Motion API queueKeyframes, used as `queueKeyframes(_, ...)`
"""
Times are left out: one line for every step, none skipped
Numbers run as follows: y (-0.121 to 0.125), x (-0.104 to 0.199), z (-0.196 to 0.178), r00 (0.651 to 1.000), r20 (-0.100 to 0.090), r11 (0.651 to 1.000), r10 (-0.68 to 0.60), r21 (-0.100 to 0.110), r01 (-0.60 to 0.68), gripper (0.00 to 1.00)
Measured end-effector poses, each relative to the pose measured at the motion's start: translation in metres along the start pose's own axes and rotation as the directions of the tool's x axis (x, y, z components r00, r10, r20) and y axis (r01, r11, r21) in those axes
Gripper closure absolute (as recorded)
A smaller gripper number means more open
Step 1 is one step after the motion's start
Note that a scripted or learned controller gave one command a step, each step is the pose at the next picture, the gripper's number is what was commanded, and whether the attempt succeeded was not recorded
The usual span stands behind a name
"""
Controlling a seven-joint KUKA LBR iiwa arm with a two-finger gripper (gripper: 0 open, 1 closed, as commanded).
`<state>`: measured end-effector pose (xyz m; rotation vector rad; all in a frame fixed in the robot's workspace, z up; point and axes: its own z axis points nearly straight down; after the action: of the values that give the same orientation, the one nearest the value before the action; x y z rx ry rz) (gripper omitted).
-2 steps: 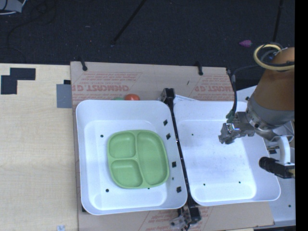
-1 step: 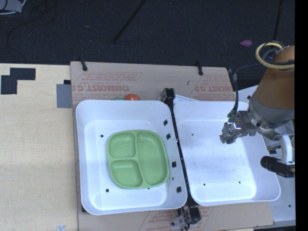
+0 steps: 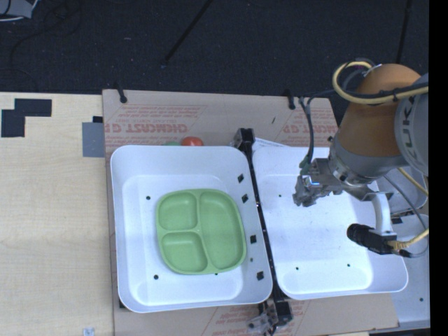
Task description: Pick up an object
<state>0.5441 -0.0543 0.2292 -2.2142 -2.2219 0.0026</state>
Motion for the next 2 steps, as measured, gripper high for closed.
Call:
queueKeyframes(0.021,0.058,-0.004,1.000,0.001,1.000,-0.001,-0.002,0.001,1.00)
queueKeyframes(0.037,0.107,0.009,1.000,0.002,1.000,0.001,-0.002,-0.001,1.00)
